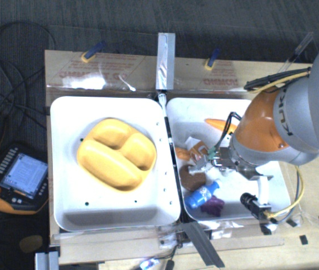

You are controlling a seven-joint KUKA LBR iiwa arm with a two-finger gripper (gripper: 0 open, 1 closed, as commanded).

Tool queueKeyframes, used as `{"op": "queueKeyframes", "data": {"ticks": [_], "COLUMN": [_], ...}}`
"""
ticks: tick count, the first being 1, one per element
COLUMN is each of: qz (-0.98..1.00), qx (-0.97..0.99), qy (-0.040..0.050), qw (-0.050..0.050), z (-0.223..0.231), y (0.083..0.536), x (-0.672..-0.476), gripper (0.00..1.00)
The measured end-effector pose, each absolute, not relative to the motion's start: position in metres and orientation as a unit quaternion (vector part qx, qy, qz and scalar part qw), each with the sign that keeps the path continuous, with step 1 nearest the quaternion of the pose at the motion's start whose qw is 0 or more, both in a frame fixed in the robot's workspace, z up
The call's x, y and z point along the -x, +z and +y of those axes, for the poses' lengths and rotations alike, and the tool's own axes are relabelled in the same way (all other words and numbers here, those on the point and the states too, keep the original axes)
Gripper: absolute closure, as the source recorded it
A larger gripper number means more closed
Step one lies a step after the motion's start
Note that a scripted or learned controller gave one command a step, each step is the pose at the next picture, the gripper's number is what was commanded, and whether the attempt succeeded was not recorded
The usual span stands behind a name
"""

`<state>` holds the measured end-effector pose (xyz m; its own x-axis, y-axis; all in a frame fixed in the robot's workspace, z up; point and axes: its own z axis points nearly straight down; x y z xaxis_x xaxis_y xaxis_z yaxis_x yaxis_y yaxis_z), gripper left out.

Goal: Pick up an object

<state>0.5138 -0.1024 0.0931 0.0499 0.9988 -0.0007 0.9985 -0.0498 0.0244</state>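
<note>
- Our gripper (209,163) hangs low in the right bin (272,204), under the orange wrist band (260,131); we cannot tell from this slanted look what state it is in, as clutter and the wrist hide much of it.
- Nothing visibly sits in its grasp, so we judge the pick not yet made.
- Candidates crowd close: a brown lump (192,179) just beside and below it, a blue bottle (201,194) a little further down, a purple piece (213,206) beyond that, and a tan wrapper (196,149) just above.
- An orange wedge (220,124) lies further up, partly behind the arm.
- Well apart to the left, the yellow cushion (117,153) takes up much of the left bin (63,207); we judge it too broad for a two-finger grasp.
- To do this step well, we would settle on one item, most likely the brown lump, and centre over it so neighbours are not caught.
- We would descend straight, close only once both sides are bracketed, and lift slowly.
- The risk we see is nudging the bottle or pinching the wrapper instead.
</note>
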Motion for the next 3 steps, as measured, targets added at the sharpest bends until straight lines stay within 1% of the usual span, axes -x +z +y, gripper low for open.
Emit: {"op": "queueKeyframes", "data": {"ticks": [1, 2, 3], "qz": [0.68, 0.747, 0.748], "qx": [-0.733, -0.664, -0.664], "qy": [0.0057, -0.0009, -0.0055], "qw": [0.008, 0.001, -0.001], "z": [-0.13, -0.137, -0.139], "y": [0.093, 0.092, 0.101], "x": [-0.618, -0.643, -0.64], "gripper": [0.0, 0.0, 1.0]}}
